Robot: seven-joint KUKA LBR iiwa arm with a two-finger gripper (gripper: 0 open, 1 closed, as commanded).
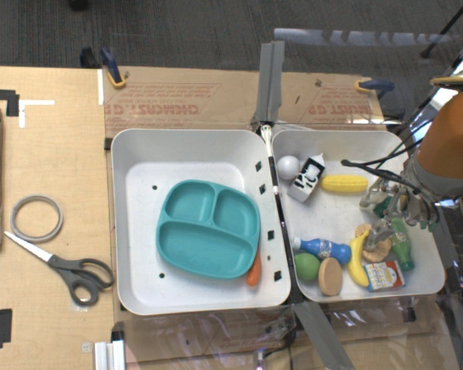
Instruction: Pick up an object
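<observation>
Gripper (386,214) at right side of frame, low over the right bin (426,287), amid clutter; jaw state not readable, can't tell. Nothing visibly pinched. Nearest candidate: banana (358,259), just below-left of the tool, long axis running roughly top to bottom of frame, slightly curved. Corn cob (345,183) up-left of the tool, long axis left-right. Blue bottle (324,247) and green ball (306,266) farther left, lower middle. Teal plate (209,229) in left bin (131,230), well apart. Likely short drop down-left onto banana, closing across its width.
</observation>
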